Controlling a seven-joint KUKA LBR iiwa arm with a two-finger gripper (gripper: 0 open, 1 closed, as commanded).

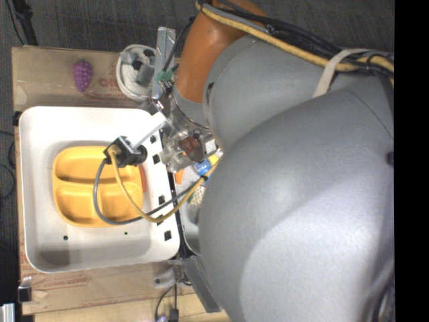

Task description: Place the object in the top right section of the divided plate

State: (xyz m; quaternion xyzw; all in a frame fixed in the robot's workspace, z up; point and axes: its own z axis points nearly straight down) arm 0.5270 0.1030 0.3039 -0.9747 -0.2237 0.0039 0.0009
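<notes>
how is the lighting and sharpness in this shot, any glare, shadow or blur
Camera view: the light is soft and even. The grey arm, close to the lens, looms large with a broad pale sheen and soft edges. The yellow plate carries mild highlights along its ridges. The white bin holds a faint shadow in its lower left corner. The purple object is small and slightly blurred.

You had the plate [87, 193] lying in the left bin [40, 250], nearer its left wall. Past the bin's upper edge, on the bench [43, 66], the grapes [82, 75] sat left of the cup [137, 69] — the arm [301, 180] covered everything to the right.
</notes>
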